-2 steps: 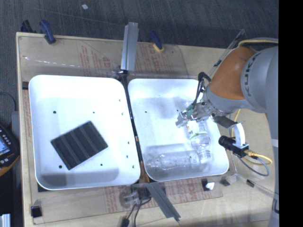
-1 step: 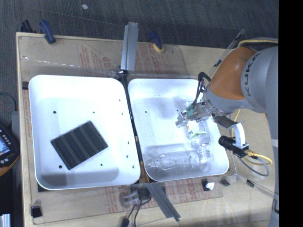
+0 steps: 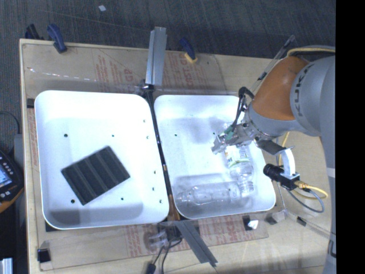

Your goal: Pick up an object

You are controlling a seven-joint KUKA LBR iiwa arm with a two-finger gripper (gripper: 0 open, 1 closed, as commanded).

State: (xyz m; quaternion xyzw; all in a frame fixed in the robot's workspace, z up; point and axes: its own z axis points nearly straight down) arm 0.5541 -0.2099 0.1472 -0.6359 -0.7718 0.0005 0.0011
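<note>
White bins [image 3: 91, 104] sit on a tan bench [image 3: 228, 67] over dark floor [image 3: 228, 10]; gripper [image 3: 228, 138] state unclear.

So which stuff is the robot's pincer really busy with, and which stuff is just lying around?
For the job:
- pincer, down in the right bin
- upright clear bottle just beside it
- clear bottle lying flat along the front wall

Just lying about:
- black ribbed slab in the left bin
- blue clamps on the bench edge

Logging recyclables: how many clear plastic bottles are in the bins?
2: one bottle lies along the right bin's near wall; another lies just below the gripper.
</note>
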